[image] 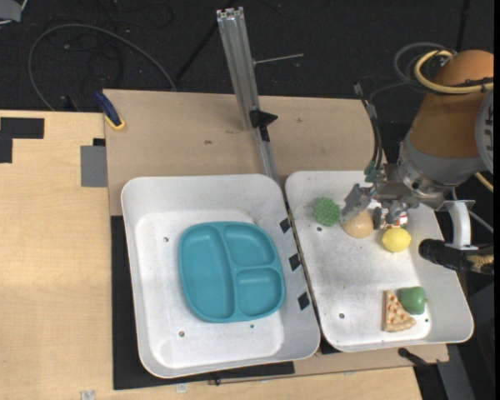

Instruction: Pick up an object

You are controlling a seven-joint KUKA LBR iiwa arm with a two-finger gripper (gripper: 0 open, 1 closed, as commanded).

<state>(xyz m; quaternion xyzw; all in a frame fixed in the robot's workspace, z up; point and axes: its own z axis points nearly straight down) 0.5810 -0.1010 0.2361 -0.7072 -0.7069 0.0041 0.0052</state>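
Note:
My gripper hangs low over the back of the right bin, its two fingers spread apart and open. A tan, egg-like object lies just below the left finger, touching or nearly touching it, and is not clasped. To its left rests a green spiky ball. A yellow lemon sits by the right finger. Near the bin's front right corner a pizza slice lies against a green pepper.
The left bin holds a teal divided plate. A metal post rises behind the bins. Black clips line the seam between the bins. The arm's orange band stands at the far right.

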